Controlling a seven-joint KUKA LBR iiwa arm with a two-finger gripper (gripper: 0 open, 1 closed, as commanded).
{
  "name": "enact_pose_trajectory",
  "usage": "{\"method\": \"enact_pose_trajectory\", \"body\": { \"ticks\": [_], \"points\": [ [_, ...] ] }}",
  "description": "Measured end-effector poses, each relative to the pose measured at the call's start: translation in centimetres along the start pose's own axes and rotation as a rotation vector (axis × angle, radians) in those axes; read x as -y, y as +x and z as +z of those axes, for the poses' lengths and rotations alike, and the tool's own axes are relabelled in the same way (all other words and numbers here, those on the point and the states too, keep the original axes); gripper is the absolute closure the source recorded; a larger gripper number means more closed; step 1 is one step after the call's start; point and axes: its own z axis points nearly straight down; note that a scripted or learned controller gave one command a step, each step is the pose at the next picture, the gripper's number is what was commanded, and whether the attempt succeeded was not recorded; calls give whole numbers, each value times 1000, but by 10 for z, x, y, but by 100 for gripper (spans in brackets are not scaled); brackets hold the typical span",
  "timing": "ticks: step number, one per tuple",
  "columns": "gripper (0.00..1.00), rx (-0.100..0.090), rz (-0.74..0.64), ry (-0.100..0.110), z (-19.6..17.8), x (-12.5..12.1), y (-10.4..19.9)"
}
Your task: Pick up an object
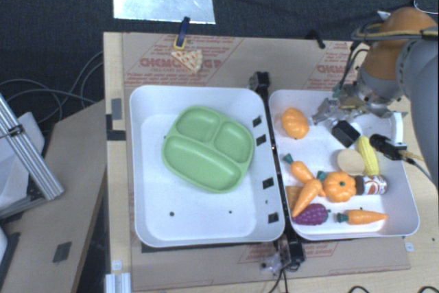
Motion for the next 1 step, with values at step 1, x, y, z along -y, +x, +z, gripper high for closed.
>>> {"method": "enact_pose_trajectory", "body": {
  "ticks": [1],
  "points": [
    [100,2,-2,-5,-13,-1,0]
  ]
}}
